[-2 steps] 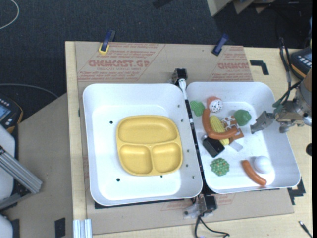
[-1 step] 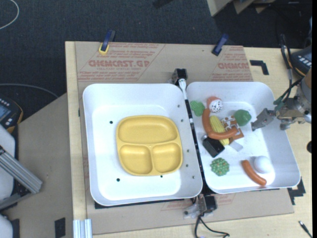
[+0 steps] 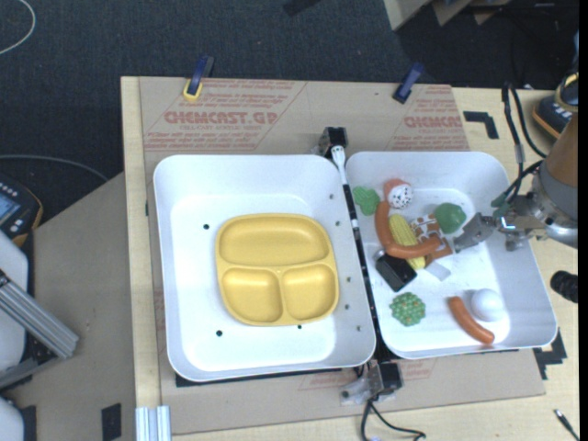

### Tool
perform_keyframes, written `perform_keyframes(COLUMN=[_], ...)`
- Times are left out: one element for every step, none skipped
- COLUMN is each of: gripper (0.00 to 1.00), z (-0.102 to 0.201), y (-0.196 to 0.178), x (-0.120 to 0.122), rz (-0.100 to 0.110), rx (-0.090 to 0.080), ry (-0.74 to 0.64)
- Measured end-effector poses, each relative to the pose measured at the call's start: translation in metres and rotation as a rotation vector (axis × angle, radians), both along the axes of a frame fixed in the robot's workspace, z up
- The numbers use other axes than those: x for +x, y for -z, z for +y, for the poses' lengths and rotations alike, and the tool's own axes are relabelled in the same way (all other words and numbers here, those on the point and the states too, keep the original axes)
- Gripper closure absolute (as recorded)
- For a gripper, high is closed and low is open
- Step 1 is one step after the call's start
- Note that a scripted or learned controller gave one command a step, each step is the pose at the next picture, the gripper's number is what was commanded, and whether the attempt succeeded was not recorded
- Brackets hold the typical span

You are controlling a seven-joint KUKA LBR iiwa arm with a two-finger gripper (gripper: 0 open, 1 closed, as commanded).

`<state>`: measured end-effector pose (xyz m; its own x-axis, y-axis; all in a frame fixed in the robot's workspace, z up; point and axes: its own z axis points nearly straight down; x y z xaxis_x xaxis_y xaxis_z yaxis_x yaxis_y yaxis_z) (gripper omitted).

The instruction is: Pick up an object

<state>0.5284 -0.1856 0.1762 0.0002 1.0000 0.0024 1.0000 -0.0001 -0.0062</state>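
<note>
The grey two-finger gripper (image 3: 462, 235) reaches into the right shallow white bin (image 3: 524, 274), fingers near the curved orange sausage (image 3: 404, 239); whether they grip cannot be told

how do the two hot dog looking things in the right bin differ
The upper sausage curves like a hook around the corn cob, in the pile at the bin's middle; the lower sausage is almost straight and lies near the front rim beside the white egg. The upper one looks longer. Both are orange-red and glossy, and both lie flat in the right bin.
</note>
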Motion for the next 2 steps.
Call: perform_keyframes(gripper=[0.0,0.0], z=[0.011,0.011], y=[0.053,0.07], x=[-0.002,0.003], rz=[0.001,-0.016], rx=[0.001,-0.001], ry=[0.0,-0.003])
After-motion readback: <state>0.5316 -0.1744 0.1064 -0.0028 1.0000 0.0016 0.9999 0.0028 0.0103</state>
